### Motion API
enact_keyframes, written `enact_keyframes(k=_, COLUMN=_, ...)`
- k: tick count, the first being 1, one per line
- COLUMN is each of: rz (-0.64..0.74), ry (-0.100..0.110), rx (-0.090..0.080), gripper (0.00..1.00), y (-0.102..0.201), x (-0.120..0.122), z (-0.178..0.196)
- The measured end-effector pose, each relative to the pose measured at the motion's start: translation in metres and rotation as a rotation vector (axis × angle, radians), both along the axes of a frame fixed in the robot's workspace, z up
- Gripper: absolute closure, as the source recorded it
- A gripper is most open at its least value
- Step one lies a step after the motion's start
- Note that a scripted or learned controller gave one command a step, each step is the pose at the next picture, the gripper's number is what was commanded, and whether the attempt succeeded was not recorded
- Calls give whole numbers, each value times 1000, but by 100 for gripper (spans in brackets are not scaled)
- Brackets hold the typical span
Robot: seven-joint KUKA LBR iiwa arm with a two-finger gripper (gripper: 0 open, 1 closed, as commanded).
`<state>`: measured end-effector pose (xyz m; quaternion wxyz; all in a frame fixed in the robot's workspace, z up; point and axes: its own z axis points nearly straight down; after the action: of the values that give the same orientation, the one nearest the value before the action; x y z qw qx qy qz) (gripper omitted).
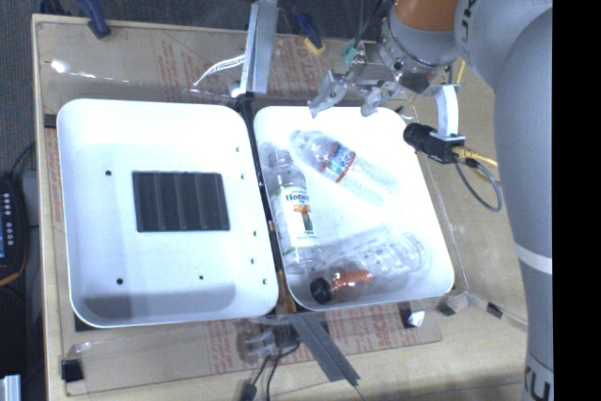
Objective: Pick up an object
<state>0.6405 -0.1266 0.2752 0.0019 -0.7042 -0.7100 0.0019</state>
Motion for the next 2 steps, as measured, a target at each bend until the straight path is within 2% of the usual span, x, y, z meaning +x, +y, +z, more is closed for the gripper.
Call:
enact_keyframes(k=1, rz=13, ry=0, rx=-1, gripper=0, y=-56, x=-8, z=-109)
enact_keyframes(k=2, rz=79, ry=-2, rx=1, gripper=0, y=-82, x=-4, z=-179)
